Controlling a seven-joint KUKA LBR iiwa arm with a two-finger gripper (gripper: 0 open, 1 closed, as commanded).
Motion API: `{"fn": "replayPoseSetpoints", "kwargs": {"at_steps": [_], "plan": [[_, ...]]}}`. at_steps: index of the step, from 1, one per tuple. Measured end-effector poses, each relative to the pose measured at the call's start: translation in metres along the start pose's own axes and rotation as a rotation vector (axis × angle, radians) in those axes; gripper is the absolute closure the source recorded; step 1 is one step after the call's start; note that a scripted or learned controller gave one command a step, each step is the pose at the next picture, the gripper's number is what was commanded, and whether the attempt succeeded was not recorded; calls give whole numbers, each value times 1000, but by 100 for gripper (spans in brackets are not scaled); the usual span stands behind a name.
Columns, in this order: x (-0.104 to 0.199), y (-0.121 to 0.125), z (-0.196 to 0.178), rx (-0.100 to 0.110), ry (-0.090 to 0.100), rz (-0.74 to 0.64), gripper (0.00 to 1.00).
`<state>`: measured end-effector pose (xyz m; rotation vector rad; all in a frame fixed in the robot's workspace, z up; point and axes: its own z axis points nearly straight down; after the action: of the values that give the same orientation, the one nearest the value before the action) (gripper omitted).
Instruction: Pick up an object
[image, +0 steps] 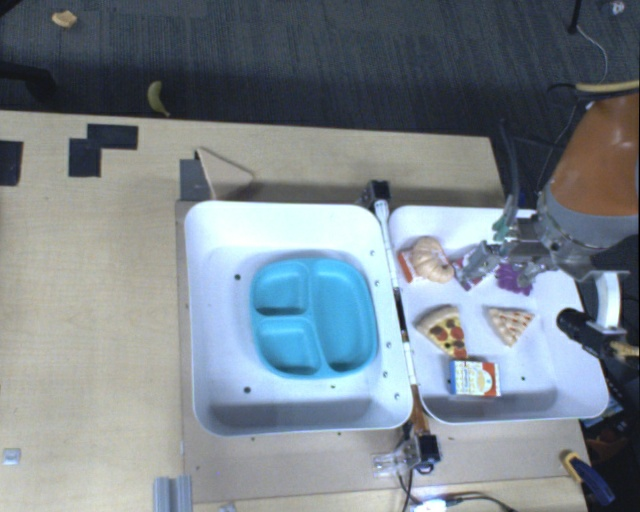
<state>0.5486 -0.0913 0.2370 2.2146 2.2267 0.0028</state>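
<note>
The right bin (560, 400) holds several toy foods. A beige lumpy piece (428, 258) lies at its back left, and a purple piece (516, 278) sits near the back middle. Two pizza slices lie further forward, one with red toppings (443, 331) and a plainer one (510, 323). A small blue and orange carton (473, 378) rests near the front wall. My gripper (503, 257) hangs low over the back of this bin, right above the purple piece and to the right of the beige one. Its body hides part of the purple piece.
The left bin (215, 300) holds a blue divided plate (312, 315). A black ridge (392, 270) separates the two bins. The arm's orange band (600, 160) looms over the right bin's back right corner. Black tape marks (100, 148) lie on the bench at far left.
</note>
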Motion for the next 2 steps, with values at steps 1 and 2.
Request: {"fn": "replayPoseSetpoints", "kwargs": {"at_steps": [1,2], "plan": [[-28,-17,137,-1,-2,4,0],[-26,-15,126,-6,1,2,100]]}}
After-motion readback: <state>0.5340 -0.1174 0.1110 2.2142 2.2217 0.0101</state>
